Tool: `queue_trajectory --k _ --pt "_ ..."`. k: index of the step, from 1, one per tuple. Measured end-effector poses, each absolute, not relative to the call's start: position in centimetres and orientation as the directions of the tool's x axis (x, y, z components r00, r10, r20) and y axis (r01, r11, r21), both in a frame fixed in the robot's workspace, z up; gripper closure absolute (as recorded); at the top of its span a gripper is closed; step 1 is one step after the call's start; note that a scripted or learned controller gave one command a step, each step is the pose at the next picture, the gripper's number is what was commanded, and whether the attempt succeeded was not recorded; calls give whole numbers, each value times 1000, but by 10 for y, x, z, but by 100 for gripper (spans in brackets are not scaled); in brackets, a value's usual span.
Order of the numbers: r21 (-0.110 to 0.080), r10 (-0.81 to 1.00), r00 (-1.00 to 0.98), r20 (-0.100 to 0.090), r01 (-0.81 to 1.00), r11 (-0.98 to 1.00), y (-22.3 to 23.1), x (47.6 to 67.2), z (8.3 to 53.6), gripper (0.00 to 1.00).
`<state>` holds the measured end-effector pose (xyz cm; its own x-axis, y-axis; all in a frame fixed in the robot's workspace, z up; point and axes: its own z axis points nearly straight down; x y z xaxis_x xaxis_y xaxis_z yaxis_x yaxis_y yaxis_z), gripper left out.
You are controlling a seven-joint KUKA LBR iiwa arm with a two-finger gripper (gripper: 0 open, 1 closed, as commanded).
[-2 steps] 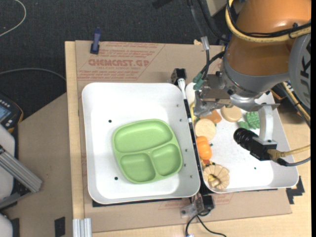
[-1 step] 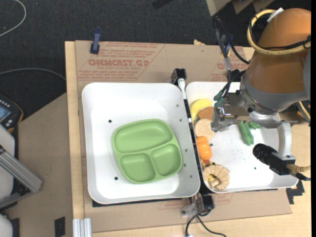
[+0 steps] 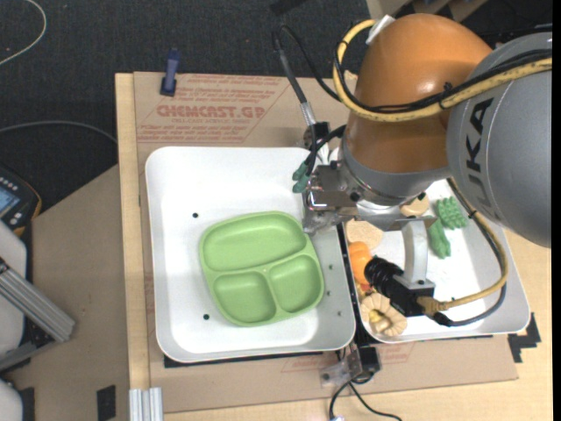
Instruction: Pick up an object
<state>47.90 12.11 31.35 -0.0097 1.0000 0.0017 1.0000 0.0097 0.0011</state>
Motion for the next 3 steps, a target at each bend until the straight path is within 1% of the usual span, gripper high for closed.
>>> queue_trajectory --k 1,2,3 --pt "21 1000 -1 5 1000 1 100 486 545 100" --pt "-17 1000 6 -3 1000 -6 52 477 333 100" --pt "-7 1000 5 0 1000 -5 -7 478 242 100"
